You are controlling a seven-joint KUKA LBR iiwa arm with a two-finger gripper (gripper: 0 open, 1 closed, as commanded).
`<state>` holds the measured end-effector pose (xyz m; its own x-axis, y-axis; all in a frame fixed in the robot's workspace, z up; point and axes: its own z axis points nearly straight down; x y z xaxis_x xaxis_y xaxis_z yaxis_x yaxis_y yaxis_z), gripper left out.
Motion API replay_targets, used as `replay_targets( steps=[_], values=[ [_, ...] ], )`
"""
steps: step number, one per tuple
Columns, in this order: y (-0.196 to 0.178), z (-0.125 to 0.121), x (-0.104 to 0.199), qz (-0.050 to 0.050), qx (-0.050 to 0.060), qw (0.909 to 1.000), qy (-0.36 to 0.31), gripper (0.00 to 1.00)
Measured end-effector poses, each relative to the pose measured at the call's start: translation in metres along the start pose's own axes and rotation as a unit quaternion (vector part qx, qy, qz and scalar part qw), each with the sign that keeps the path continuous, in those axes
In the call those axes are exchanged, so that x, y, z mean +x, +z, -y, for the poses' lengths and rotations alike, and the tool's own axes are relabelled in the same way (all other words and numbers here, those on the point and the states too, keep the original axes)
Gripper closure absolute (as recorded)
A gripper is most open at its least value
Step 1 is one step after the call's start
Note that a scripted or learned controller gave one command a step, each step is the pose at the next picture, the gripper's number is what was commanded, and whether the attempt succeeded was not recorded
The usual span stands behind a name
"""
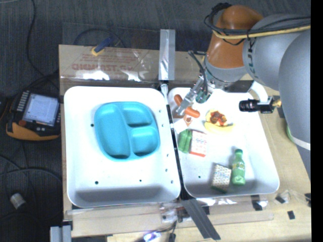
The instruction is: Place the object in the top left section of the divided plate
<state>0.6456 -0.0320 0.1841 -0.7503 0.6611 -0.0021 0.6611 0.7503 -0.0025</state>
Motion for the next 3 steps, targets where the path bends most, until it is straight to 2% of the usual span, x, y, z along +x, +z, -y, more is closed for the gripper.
replay_targets(
  steps=[1, 2, 3],
  values=[
    [0.0, -0.056, 0.05, 0.0, 0.0, 0.9984, -0.057, 1.0],
    [0.0, -0.013, -0.005, 0.001, 0.0, 0.9969, -0.079, 1.0],
    [0.0, -0.054, 0.032, 0.0, -0.001, 0.9972, -0.075, 1.0]
  ],
)
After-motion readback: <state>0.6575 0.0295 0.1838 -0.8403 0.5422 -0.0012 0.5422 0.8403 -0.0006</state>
